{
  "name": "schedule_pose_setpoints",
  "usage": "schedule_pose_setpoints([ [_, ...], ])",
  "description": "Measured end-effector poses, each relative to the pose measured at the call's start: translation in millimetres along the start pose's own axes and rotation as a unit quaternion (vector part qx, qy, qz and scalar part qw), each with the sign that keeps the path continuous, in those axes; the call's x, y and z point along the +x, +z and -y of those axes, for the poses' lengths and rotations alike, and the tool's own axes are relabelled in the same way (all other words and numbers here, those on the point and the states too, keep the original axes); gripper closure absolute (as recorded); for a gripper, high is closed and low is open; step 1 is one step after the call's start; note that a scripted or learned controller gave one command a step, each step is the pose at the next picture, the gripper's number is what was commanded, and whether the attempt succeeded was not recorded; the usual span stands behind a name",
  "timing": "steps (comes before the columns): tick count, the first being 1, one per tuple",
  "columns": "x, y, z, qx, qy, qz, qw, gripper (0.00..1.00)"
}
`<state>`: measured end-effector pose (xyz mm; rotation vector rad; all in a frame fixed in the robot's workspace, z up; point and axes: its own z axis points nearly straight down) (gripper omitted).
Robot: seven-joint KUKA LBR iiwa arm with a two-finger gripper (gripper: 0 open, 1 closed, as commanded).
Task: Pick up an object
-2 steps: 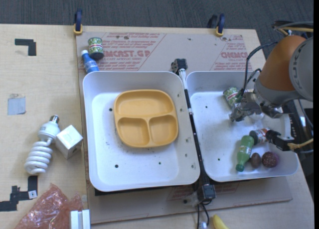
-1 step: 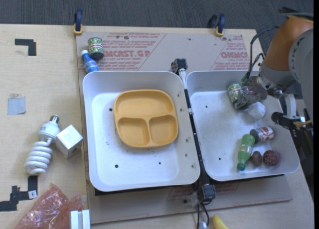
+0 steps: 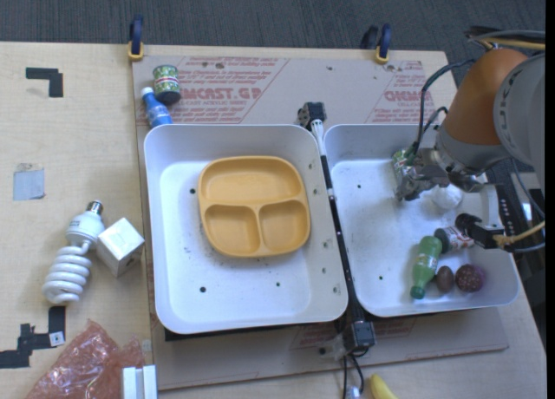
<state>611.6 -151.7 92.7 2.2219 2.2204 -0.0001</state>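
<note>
- The grey arm with the orange band (image 3: 486,98) reaches into the right white bin (image 3: 381,289), and its two-finger gripper (image 3: 408,182) hangs low near that bin's back wall.
- Whether it is open or closed, I cannot tell; nothing visibly sits in it.
- Pickable things cluster at the bin's front right corner: a green plastic bottle (image 3: 424,264), a brown oval lump (image 3: 445,278) and a dark red ball (image 3: 469,278).
- The left white bin (image 3: 169,215) carries a yellow three-compartment plate (image 3: 254,206).
- My read: the bottle looks the easiest target; approach across its narrow width, and keep clear of the bin wall.
</note>
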Motion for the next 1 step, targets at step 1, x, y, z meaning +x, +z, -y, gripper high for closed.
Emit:
schedule_pose_setpoints([
  [1,-65.0,5.6,-36.3,0.025,0.000,-0.003,0.9997,0.00],
])
